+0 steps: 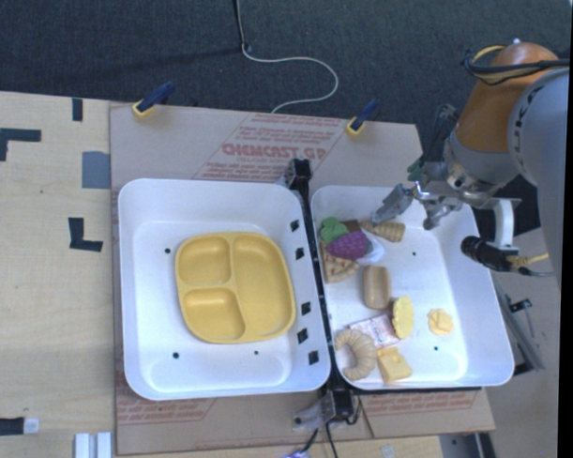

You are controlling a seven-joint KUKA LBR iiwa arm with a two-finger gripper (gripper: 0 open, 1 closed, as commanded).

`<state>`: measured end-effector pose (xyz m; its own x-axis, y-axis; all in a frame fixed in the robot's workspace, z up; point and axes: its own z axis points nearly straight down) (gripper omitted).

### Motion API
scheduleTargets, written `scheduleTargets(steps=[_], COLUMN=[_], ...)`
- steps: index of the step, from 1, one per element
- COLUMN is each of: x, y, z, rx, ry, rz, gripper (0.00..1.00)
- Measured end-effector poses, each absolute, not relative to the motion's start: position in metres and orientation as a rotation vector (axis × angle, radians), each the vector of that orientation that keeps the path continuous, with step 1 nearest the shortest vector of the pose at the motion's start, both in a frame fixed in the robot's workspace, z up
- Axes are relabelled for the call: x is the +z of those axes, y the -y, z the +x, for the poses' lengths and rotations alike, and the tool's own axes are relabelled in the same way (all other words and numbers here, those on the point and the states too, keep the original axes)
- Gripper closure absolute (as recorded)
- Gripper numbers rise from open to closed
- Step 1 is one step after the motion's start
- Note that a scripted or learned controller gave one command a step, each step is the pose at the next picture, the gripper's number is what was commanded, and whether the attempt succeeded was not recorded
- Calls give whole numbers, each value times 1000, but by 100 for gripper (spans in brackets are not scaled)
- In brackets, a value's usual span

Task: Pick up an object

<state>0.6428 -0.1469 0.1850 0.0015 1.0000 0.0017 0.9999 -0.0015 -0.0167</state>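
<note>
The gripper (pixel 414 207) hangs over the upper edge of the right bin (pixel 471 314), in the upper right of the frame. Its two fingers (pixel 392 205) are spread apart with nothing between them, one tip just above a small cone-shaped pastry (pixel 388 231). Toy foods lie in that bin: purple grapes (pixel 349 243) beside a green piece (pixel 332 228), a waffle wedge (pixel 337 266), a bread roll (pixel 375 286), a croissant (pixel 356 353) and a cheese cube (pixel 394 365). The left bin (pixel 156 209) holds a yellow divided plate (pixel 235 287).
</note>
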Motion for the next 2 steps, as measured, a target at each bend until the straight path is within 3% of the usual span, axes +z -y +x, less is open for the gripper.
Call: scheduleTargets(steps=[1, 2], x=[195, 138], y=[147, 137], z=[646, 642], rx=[2, 6], ry=[2222, 2220], rz=[-2219, -2216], gripper=[0, 0])
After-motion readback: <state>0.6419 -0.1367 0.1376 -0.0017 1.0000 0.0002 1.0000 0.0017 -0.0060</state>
